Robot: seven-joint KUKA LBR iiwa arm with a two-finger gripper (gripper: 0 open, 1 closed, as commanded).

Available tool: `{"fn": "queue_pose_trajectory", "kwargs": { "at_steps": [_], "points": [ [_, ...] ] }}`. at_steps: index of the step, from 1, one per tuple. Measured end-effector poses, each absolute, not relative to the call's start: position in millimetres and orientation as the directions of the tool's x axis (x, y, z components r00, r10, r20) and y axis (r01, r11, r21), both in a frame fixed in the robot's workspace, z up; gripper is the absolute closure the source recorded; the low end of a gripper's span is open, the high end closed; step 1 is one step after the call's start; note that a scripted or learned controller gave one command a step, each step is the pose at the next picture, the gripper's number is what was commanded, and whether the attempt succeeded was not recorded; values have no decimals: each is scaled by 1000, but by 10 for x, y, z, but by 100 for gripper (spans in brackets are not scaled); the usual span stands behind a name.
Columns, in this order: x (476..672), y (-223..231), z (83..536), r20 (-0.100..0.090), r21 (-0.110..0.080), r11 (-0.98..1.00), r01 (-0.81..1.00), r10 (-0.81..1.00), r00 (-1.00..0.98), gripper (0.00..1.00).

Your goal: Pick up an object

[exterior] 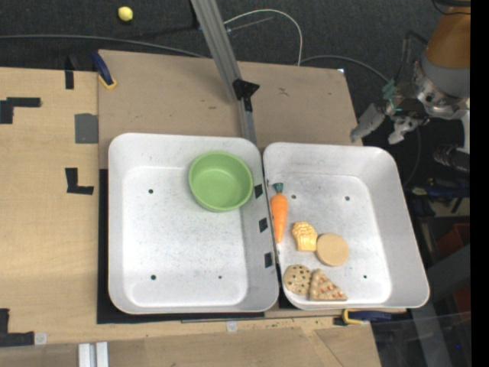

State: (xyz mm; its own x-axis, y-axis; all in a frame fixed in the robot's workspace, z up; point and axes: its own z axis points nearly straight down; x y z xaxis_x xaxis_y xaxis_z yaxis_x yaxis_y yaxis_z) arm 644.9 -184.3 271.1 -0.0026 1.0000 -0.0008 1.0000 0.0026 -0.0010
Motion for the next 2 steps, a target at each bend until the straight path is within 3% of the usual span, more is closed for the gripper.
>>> {"fn": "queue_pose_trajectory", "kwargs": {
  "at_steps": [1, 2],
  "points": [
    [6448, -1844, 2712, -1, -1, 2, 1000, 1000, -2, 0],
    [6403, -1934, 2188, -1, -7, 1, 1000, 1000, -1, 0]
  ]
}}
